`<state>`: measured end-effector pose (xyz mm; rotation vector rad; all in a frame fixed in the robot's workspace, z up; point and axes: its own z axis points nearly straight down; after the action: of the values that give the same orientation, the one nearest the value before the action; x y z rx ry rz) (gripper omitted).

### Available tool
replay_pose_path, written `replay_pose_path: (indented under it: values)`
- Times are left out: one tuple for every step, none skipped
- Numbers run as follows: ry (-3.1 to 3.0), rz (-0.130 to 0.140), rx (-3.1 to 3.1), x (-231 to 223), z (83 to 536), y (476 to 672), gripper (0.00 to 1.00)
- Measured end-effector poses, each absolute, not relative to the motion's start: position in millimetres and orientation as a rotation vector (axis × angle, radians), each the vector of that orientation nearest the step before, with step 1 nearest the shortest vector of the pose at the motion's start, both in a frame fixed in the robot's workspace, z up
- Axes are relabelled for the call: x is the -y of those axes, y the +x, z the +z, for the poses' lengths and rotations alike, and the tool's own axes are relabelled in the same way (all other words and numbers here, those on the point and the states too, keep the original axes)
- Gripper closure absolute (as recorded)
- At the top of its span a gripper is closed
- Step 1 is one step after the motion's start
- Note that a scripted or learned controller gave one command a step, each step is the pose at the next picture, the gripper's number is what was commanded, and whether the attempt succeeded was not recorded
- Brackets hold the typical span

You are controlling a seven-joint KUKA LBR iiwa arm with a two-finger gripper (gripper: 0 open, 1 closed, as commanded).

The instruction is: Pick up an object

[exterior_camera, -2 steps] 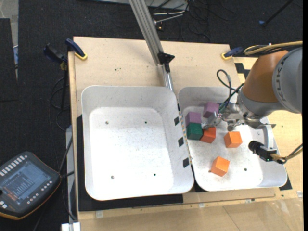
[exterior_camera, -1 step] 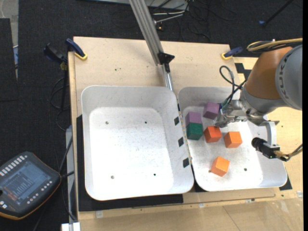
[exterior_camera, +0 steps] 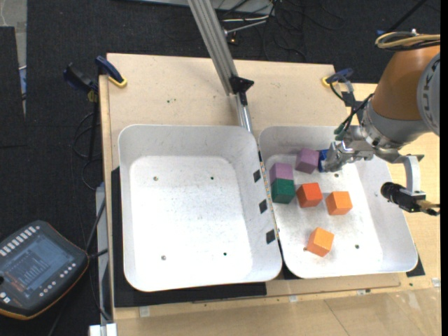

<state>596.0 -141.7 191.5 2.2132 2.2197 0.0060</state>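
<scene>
The right bin (exterior_camera: pixel 381 261) holds several small blocks. A purple block (exterior_camera: pixel 306 161) lies near its back, with a second purple block (exterior_camera: pixel 282 171) to its left and a green block (exterior_camera: pixel 283 190) just in front of that one. A red-orange block (exterior_camera: pixel 309 194) sits mid-bin, an orange block (exterior_camera: pixel 339 203) to its right, and another orange block (exterior_camera: pixel 320 242) nearer the front. My gripper (exterior_camera: pixel 334 158) hangs low at the back of the right bin, right beside the purple block's right side. A blue part shows at its tip.
The left bin (exterior_camera: pixel 140 145) stands beside the right one, its wall meeting it mid-bench. A metal pole (exterior_camera: pixel 217 44) slants down to the bins' back junction. Clamps (exterior_camera: pixel 110 71) sit at the board's back corners. A teach pendant (exterior_camera: pixel 35 268) lies at the front left.
</scene>
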Motion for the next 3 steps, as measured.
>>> replay_pose_path:
  values:
    - [2.213, 0.005, -2.22, 142, 240, 606.4, 1.0]
    - [2.215, 0.003, -2.221, 142, 261, 607.5, 1.0]
    - [2.214, 0.002, -2.231, 82, 249, 612.5, 1.0]
